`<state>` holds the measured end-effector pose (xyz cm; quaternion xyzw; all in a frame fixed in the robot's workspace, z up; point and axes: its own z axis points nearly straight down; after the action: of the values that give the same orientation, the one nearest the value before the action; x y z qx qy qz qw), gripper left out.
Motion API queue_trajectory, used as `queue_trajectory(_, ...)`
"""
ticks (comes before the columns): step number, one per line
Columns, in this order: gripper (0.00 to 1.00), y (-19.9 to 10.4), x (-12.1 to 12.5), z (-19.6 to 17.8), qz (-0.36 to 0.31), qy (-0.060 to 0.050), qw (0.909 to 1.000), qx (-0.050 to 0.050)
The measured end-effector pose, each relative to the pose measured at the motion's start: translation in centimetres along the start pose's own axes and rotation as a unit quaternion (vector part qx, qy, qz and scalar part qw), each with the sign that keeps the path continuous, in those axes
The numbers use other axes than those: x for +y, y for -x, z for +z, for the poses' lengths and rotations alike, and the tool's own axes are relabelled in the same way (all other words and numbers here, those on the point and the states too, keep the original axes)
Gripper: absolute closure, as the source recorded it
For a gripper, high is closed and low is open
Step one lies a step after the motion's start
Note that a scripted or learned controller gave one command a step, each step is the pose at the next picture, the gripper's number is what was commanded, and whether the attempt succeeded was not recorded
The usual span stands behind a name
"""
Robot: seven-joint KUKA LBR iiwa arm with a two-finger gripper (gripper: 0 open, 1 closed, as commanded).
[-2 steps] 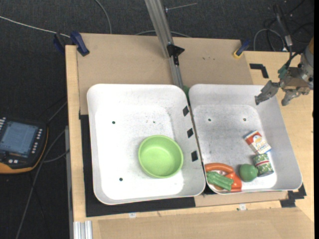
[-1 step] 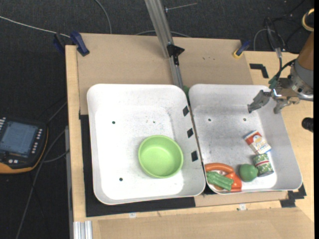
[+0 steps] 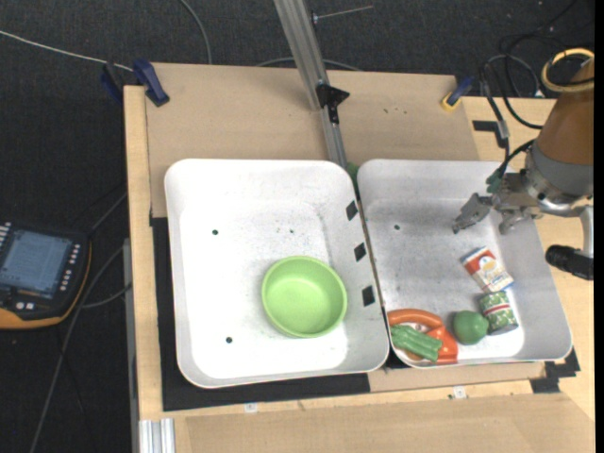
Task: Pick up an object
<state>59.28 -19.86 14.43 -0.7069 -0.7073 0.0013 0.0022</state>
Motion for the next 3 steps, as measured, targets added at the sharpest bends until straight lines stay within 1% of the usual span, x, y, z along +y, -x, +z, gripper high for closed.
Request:
queue_trajectory(1, 1.00, 0.0, 0.2, -1.4, 0.000, 0.004, 1.0000, -0.001)
queue_trajectory(2, 1.00, 0.0, -0.5, -6.0, 0.000, 0.005, 1.0000, -0.001)
queue_trajectory(3, 1.00, 0.3, 0.4, -11.8, 0.000, 0.005, 1.0000, -0.001)
